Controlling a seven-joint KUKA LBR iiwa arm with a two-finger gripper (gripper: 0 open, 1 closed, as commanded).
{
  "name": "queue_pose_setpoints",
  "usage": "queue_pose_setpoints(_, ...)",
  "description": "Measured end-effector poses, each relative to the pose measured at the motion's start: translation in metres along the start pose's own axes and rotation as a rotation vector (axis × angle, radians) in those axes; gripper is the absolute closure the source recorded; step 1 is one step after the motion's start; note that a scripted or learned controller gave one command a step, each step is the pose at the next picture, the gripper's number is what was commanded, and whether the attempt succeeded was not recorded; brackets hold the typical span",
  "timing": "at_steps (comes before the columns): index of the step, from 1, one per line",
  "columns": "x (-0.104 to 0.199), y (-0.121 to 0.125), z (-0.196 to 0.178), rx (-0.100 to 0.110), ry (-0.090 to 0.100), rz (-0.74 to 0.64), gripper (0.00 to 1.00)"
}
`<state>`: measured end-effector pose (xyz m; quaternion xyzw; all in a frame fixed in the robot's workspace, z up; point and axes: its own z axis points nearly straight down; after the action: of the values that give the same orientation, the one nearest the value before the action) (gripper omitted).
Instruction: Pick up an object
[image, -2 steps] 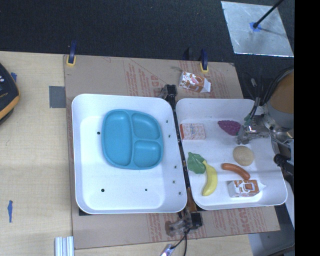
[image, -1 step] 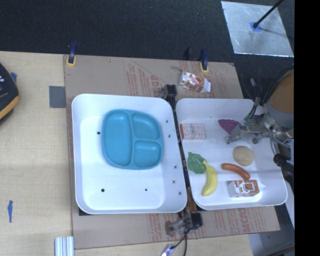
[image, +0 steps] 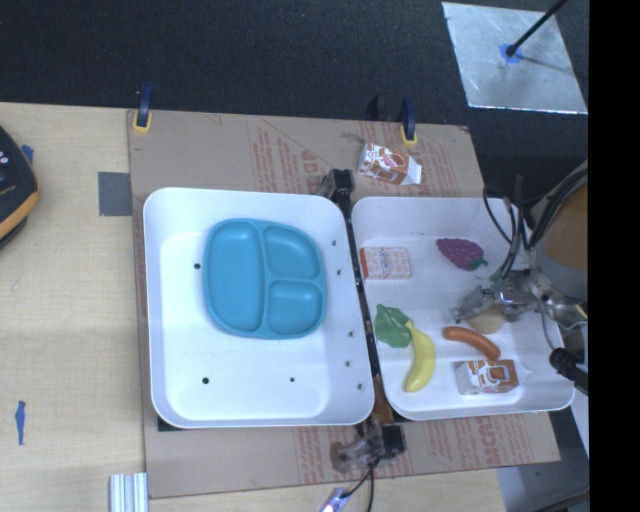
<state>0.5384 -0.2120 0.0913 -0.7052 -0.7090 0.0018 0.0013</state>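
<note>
A grey KUKA arm is reaching in from the right edge of the frame, its gripper (image: 497, 300) hanging low over the right bin (image: 425, 215); whether it is spread or closed cannot be told from this angle.

The 2 shallow white bins are sitting side by side at mid frame. The left bin (image: 250, 395) is holding 1 blue divided plate (image: 265, 277) in its upper half. The right bin is holding 7 small play-food pieces: a yellow banana (image: 420, 362) at lower left touching a green leafy piece (image: 392, 325), an orange-and-white carton (image: 385, 262) at upper left, another carton (image: 487, 376) at lower right, a sausage (image: 471, 341) just above it, a purple grape bunch (image: 460, 252) at upper right, and a pale round piece (image: 487, 321) lying just beneath the gripper.

That pale piece is looking like the likeliest target. It is probably light, hard plastic, smooth enough to slip, so a squeeze across its middle is seeming safest.

A third carton (image: 390, 165) is lying outside the bins on the cardboard (image: 250, 150) near the top.
</note>
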Motion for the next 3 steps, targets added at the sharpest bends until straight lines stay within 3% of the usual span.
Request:
queue_pose_setpoints(1, -0.002, 0.002, -0.013, -0.004, -0.004, -0.004, 1.00)
queue_pose_setpoints(2, -0.002, 0.002, -0.013, -0.004, -0.004, -0.003, 0.00)
queue_pose_setpoints(3, 0.040, 0.085, -0.001, -0.002, 0.000, -0.001, 0.00)
